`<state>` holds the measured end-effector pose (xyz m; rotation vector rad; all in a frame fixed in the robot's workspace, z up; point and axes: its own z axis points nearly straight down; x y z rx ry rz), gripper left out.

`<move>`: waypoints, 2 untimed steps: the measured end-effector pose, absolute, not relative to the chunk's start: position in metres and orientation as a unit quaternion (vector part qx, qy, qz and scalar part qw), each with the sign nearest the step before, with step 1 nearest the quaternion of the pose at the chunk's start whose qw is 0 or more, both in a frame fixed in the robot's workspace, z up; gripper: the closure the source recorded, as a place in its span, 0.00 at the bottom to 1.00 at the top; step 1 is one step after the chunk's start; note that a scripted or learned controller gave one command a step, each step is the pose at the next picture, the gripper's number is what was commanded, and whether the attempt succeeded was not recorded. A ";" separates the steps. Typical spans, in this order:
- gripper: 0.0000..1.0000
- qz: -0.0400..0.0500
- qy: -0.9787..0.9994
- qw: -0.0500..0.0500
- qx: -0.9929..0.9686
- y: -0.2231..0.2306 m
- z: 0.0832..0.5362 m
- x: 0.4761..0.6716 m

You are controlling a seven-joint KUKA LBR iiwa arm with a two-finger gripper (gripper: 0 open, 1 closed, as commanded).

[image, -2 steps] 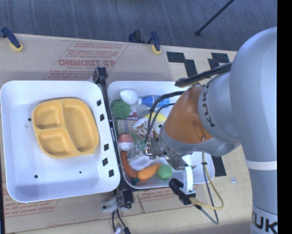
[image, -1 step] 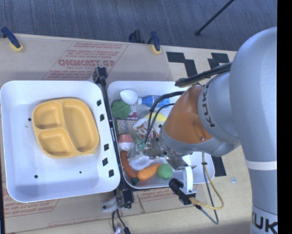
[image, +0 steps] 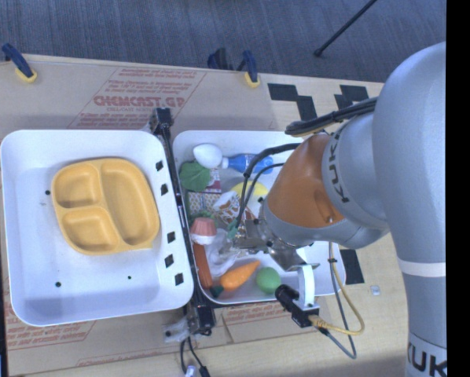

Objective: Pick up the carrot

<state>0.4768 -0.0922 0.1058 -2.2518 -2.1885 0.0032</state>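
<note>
At the near edge of the right bin [image: 323,290]: carrot [image: 240,276], lying flat among clutter

Looks like a light, stiff, smooth plastic toy, probably slippery, so best pinched across the fat middle. Green ball [image: 268,280] touching at 3 o'clock. Further back, at roughly 1 o'clock, gripper [image: 249,238] tucked under the orange wrist band, hanging over the pile. Can't tell about the fingers, honestly.

Smooth white plastic bins [image: 23,234] sit on a matt brown cardboard sheet [image: 101,85] printed in red. A yellow tray [image: 105,204] looks like matt moulded plastic. The carrot [image: 239,276] has a smooth, slightly shiny plastic skin. The arm [image: 408,171] shows a satin grey shell and a glossy orange band [image: 302,191]. Grey carpet [image: 141,14] beyond looks rough and ribbed.
</note>
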 end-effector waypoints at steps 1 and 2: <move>1.00 -0.003 -0.775 -0.004 -0.632 -0.101 0.096 0.480; 1.00 -0.002 -0.774 -0.005 -0.633 -0.100 0.096 0.480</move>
